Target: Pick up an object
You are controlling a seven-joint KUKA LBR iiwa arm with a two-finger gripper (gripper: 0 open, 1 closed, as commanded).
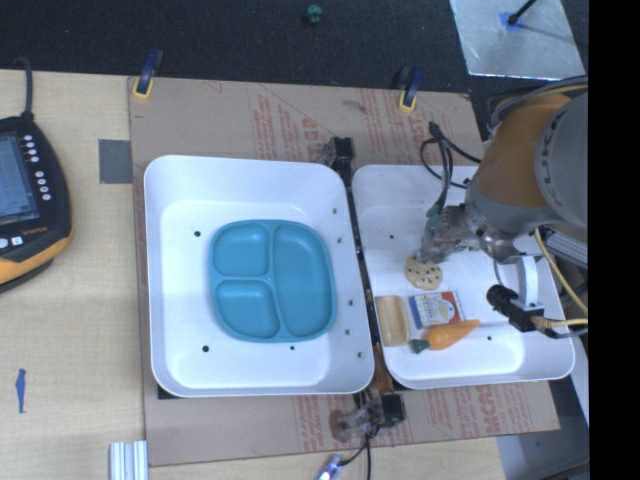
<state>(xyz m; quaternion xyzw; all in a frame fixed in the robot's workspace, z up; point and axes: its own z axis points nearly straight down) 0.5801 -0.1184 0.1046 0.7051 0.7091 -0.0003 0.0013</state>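
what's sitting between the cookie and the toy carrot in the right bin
In the camera view, a small picture card lies between the cookie and the carrot.

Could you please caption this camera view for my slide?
Gripper poised over a cookie in the right bin; blue tray in the left bin.

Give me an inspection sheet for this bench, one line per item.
Surface: cardboard sheet on a wooden bench, held by two clamps.
Job's things: right bin holds a cookie, a small box, a toy carrot and a wooden block.
Clutter: blue divided plate in the left bin.
Grippers: gripper low over the cookie; grip unclear.
Cables: black wires beside the arm.
Surroundings: control pendant at left; dark floor beyond.
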